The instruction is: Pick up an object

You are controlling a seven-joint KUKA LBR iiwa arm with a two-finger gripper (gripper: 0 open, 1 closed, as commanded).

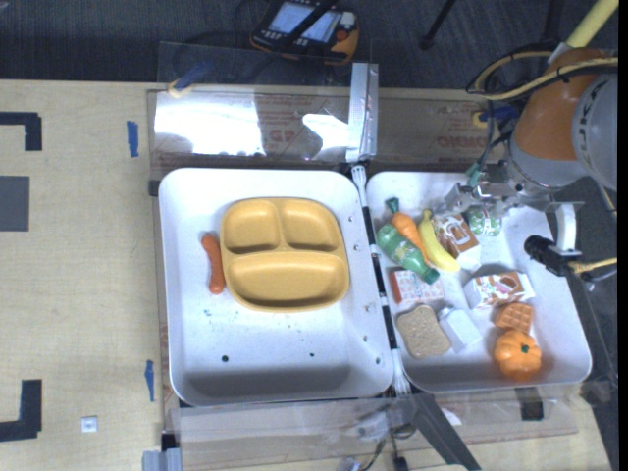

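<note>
Pick the banana [438, 243], upper middle of the right bin [574, 346], beside the carrot [404, 230]. Drop the gripper [481, 196] straight over it; finger state impossible to tell.

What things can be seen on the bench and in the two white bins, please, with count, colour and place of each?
left bin: 1, white, centre of bench
right bin: 1, white, beside the left bin
divided tray: 1, yellow, middle of left bin
sausage: 1, orange-red, left bin, just left of the tray
carrot: 1, orange with green top, right bin, upper left
bottle: 1, green, right bin, beside the carrot
banana: 1, yellow, right bin, right of the carrot
bread slice: 1, brown, right bin, lower left
waffle: 1, orange, right bin, lower right
pumpkin: 1, orange, right bin, near corner
handheld controller: 1, black, beyond the bench
arm: 1, grey with orange band, upper right
gripper: 1, over the right bin's far edge
</note>
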